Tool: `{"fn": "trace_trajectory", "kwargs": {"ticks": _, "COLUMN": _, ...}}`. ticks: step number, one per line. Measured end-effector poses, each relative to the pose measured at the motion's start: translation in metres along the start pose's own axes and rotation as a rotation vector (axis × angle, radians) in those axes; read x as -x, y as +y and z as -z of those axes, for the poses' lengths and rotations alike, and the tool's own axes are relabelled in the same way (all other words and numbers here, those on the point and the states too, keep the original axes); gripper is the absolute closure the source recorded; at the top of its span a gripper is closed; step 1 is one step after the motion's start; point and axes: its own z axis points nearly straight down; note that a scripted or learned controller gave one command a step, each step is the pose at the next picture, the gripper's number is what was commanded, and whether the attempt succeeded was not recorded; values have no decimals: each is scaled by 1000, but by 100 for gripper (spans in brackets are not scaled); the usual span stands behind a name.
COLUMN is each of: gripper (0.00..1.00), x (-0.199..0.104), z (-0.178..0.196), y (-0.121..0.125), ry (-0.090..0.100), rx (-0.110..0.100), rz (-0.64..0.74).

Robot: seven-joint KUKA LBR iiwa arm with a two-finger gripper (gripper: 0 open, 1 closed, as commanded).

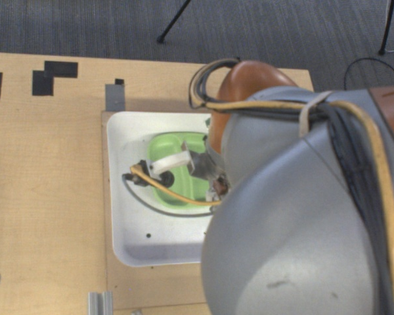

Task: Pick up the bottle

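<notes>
Camera view: green bottle (164, 147) in bin (128, 241), beneath the arm (302, 209).

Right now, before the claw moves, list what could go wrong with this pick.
1. The arm covers the right of the white bin, so how the claw lines up on the green item, presumably the bottle, cannot be checked.
2. The claw sits at that item's right edge; it may nudge it aside rather than grip it.
</notes>
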Motion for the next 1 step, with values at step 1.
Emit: {"fn": "trace_trajectory", "kwargs": {"ticks": 1, "gripper": 100, "x": 8, "z": 25, "y": 72, "ry": 0, "rx": 1, "rz": 62}}
